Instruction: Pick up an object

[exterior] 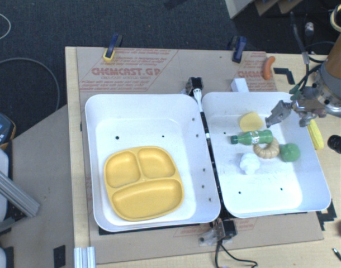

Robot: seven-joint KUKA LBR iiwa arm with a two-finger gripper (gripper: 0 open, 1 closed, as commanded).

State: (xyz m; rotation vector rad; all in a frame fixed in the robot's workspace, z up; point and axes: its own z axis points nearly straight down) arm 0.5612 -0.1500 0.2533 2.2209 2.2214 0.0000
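Glossy white plastic bins [154, 113], smooth yellow plastic divided tray [142, 182], shiny green plastic bottle [252, 138], matt brown paper-covered table [159, 68].

Yellow divided tray [142, 182] in a white bin [98, 149]; green bottle [252, 138], green ball [289, 152].

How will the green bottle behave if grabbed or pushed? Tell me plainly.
The green bottle lies on its side in the right bin, so a push across its length would probably roll it. It looks like small, smooth plastic: likely light, stiff, perhaps slippery. It touches the tan ring, which may shift with it.
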